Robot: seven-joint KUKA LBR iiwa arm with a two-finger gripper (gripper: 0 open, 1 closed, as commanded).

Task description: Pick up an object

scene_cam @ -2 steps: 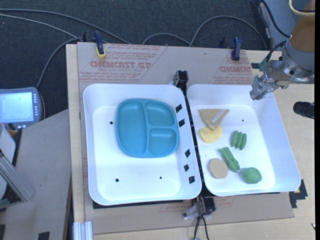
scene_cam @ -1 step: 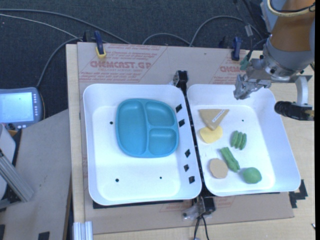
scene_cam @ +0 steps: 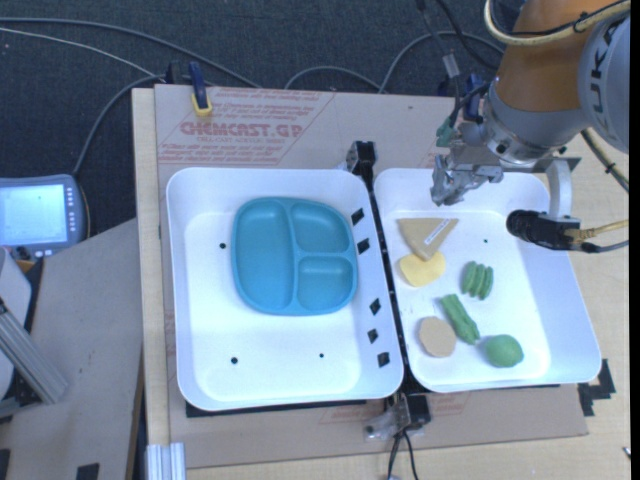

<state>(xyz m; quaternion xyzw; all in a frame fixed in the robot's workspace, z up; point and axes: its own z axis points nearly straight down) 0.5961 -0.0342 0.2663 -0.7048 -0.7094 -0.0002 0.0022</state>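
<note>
The tool (scene_cam: 447,194) hangs over the right bin (scene_cam: 560,358); whether it is apart or together cannot be told, and nothing shows in it. Just below lies a tan wedge (scene_cam: 425,234), touching a yellow heart (scene_cam: 421,269). Nearby: green pieces and a tan disc (scene_cam: 436,336). A blue tray (scene_cam: 294,255) sits in the left bin (scene_cam: 200,368).

Left bin (scene_cam: 190,298) holds a blue divided tray (scene_cam: 295,255). Right bin (scene_cam: 560,318) holds a tan wedge (scene_cam: 425,234), yellow heart (scene_cam: 421,268), tan disc (scene_cam: 436,336) and three green pieces. The gripper (scene_cam: 447,194) hangs over the right bin's far-left corner, just beyond the wedge, nothing seen between its fingers.
</note>
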